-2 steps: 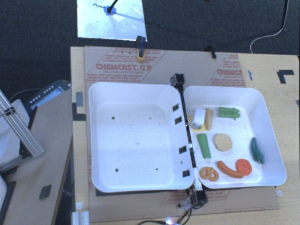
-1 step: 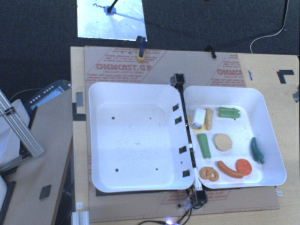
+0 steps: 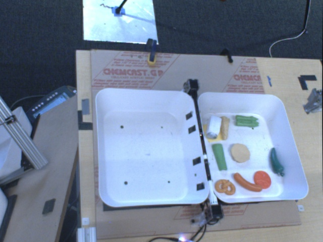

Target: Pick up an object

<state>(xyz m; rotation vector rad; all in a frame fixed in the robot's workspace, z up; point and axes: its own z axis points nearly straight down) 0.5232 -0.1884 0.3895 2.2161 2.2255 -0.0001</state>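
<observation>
The things I may pick all lie in the right bin [image 3: 290,130], in the lower right of the frame, next to the left bin [image 3: 146,155]. A green stick [image 3: 219,156] lies by the divider with its long axis running almost straight up and down the frame, leaning slightly to the upper left. Above it a white roll [image 3: 213,127] and a yellow cob-like piece [image 3: 225,127] lie side by side, touching, both with their long axes near vertical. A ridged green piece [image 3: 247,120] lies crosswise towards the bin's upper edge. A tan disc [image 3: 240,153] sits mid-bin. A dark green pod [image 3: 277,162] near the right wall points from upper left to lower right. Along the lower edge an orange sausage [image 3: 247,182] slants down to the right, its end touching a red round piece [image 3: 262,179], and a pretzel [image 3: 225,187] lies just left of it. Both bins rest on a brown sheet [image 3: 126,69] on the tabletop [image 3: 83,74]. It carries red print reading "CHEMCAST. GP" with smaller lines beneath that are too fine to read. The same print repeats at the upper right, partly covered by the bin. A grey metal piece [image 3: 313,101] is cut off by the right edge of the frame and I cannot make out what it is. Whether my pincer is spread or pressed together, I cannot tell.
</observation>
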